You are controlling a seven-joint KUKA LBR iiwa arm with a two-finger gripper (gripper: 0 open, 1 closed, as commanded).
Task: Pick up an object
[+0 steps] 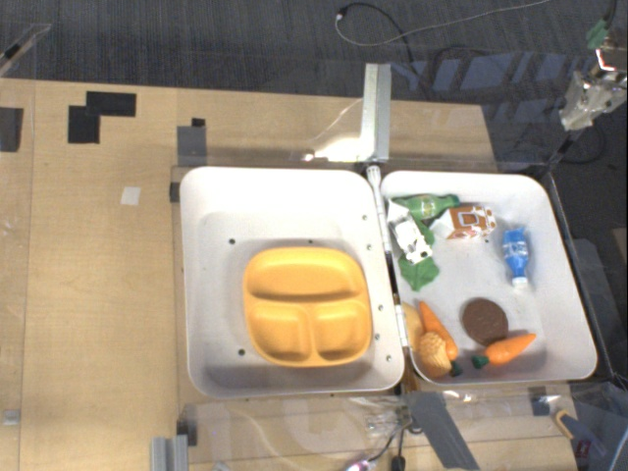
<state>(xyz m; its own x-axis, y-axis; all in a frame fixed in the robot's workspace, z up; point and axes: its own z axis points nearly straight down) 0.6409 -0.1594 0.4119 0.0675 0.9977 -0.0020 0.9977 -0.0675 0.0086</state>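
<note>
A pale wooden bench top (pixel 88 292) is seen from above, with 3 black patches (pixel 101 112) set near its upper left and a small pale square (pixel 130 196) below them. Dark grey carpeted floor (pixel 196 18) is seen across the top, where a thin black cable (pixel 392 29) is looped. An upright metal post (pixel 377 111) is fixed at the bench's far edge, with a bright glare at its base.

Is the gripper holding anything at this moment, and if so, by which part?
Nothing is held. The gripper is at the view's top right, outside the right bin, with no object on it.
</note>
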